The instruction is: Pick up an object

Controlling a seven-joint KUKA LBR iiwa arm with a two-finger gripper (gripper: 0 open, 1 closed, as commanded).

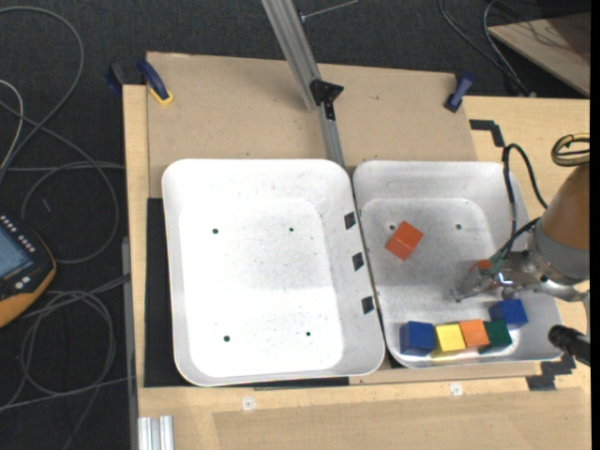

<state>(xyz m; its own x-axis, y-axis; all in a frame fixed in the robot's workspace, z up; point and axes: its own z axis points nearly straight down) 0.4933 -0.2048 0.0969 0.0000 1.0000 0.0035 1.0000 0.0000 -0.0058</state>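
An orange block (404, 239) lies alone in the upper middle of the right bin (427, 181). Along that bin's front wall sits a row of blocks: blue (418, 337), yellow (450, 337), orange (473, 332) and green (498, 335). Another blue block (509, 310) rests just behind the green one. My gripper (480, 281) is low over the right side of the right bin, just above and left of that rear blue block and well right of the lone orange block. A small orange-red bit (484, 266) shows at the gripper's tip; I cannot tell what it is.
The left bin (187, 251) lies beside the right one, joined by black clips (357, 261). A metal pole (300, 54) slants up from behind the bins. Cables run along the right bin's far right edge (514, 172).
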